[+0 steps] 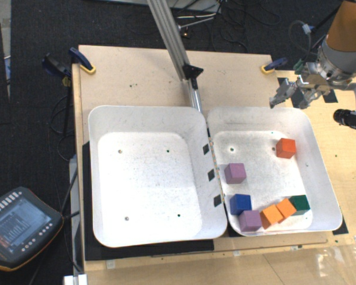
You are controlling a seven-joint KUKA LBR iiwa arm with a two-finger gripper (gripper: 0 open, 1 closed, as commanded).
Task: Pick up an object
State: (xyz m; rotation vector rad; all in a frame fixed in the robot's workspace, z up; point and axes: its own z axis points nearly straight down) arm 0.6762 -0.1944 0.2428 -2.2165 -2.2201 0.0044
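Observation:
The right bin holds several small blocks. An orange block lies near its far right side and a purple block near its middle. Along the near edge sit a blue block, a second purple block, two orange blocks and a green block. My gripper hangs above the bin's far right corner, well apart from every block. Its fingers are spread with nothing between them.
The left bin lies beside the right one. A slanted metal pole runs down to the bins' shared far edge. Clamps sit at the board's far corners. A teach pendant lies at the lower left.

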